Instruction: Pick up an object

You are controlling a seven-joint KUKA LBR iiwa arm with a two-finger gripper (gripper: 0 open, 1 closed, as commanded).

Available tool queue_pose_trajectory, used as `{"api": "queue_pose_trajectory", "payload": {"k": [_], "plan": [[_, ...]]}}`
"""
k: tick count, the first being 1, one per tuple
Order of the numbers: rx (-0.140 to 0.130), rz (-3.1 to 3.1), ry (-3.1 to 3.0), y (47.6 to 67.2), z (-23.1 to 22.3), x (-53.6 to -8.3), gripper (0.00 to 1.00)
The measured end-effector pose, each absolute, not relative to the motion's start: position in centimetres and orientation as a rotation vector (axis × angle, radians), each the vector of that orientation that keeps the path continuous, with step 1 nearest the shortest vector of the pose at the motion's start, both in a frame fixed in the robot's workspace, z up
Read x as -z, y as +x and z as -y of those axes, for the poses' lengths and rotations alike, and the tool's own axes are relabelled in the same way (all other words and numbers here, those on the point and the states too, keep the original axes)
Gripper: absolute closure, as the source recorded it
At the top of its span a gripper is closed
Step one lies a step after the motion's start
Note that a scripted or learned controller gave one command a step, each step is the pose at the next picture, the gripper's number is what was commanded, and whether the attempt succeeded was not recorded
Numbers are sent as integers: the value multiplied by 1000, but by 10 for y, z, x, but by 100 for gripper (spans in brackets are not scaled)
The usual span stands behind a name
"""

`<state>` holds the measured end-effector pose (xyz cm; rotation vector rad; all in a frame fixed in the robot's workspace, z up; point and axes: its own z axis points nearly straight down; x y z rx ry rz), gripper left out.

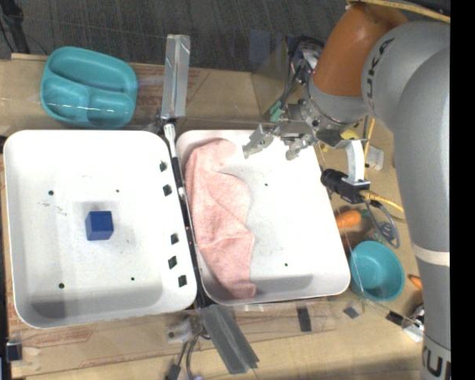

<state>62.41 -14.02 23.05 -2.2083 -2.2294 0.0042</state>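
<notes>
Hand (274, 142) spread, two fingers apart with nothing between them, poised at far edge of right bin (313, 279), just past top end of pink cloth (222, 212). Going left to right: teal divided tray (87, 85) on desk (222, 85) behind left bin (32, 165); inside left bin, small blue cube (100, 225) alone near middle, well apart from walls. Likely light, rigid, flat-sided, so easy to pinch across two opposite faces, though small enough to skate on smooth bin floor if nudged off-centre. Next, right bin: pink cloth lying crumpled along left wall, running from far end to near end, taking up roughly left half of floor. Soft, limp, light, not fragile; no firm edge to grip, will sag and drape when lifted, may drag along wall. Best hold probably on raised fold or bunched ridge near top end, closest to hand, pinching straight down into thick fabric rather than a flat single layer, where fingers could slide shut on nothing. Beyond right bin on desk: orange item (347, 219), identity unclear, and teal bowl (377, 269) near bin's right corner, both outside bins and likely not targets. Cloth judged nearest candidate; cube far across.
</notes>
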Motion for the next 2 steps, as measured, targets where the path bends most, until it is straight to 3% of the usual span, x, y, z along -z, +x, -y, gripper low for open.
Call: {"api": "queue_pose_trajectory", "payload": {"k": [1, 2], "plan": [[-5, 2259, -2178, 575, 109, -153, 0], [-2, 2319, -2115, 560, 132, -92, 0]]}}
